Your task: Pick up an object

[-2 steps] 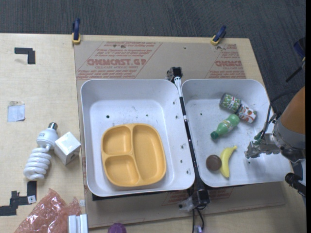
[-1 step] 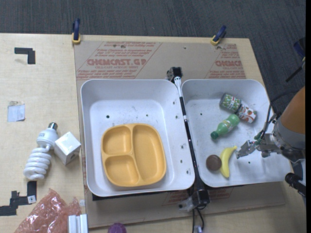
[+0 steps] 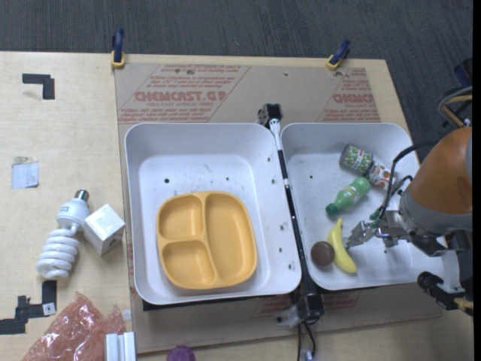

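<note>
Nearest the lens, at the right edge of the frame, the arm [image 3: 445, 183] is seen as a grey wrist under an orange band, reaching leftward over the right bin [image 3: 391, 137]. That bin, in the right half of the frame, is the larger setting for the move; beside it, in the centre, the left bin [image 3: 143, 156] is occupied by a yellow divided plate [image 3: 205, 241]. The gripper [image 3: 358, 235] is held low in the right bin's lower part, its fingers parted narrowly and nothing seen between them. Just to its left lies the banana [image 3: 343, 251], its long axis running from upper left to lower right, almost touching the fingertips; this is judged the likeliest target, since a short leftward and downward reach would be enough. Smaller still, a brown round fruit [image 3: 323, 254] is touching the banana's left side, and a green bottle [image 3: 349, 195] lies higher up, apart from the fingers.
</note>
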Motion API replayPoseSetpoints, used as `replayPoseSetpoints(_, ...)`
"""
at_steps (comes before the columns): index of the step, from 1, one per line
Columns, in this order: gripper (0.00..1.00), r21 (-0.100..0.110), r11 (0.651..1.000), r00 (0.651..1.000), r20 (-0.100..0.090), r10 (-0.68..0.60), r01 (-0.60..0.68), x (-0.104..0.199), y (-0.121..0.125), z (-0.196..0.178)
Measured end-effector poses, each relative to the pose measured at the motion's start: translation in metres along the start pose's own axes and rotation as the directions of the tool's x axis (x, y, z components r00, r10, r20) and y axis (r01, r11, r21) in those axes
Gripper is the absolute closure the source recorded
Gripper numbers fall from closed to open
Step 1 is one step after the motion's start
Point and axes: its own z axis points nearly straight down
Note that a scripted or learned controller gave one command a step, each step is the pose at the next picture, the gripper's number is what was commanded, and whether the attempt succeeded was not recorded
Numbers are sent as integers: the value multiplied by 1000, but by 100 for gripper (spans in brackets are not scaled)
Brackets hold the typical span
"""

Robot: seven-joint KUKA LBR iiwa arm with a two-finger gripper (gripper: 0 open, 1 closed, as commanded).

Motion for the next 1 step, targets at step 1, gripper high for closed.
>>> replayPoseSetpoints(1, 100, -3, 1000, 1000, 1, 1, -1, -1, 1, -10)
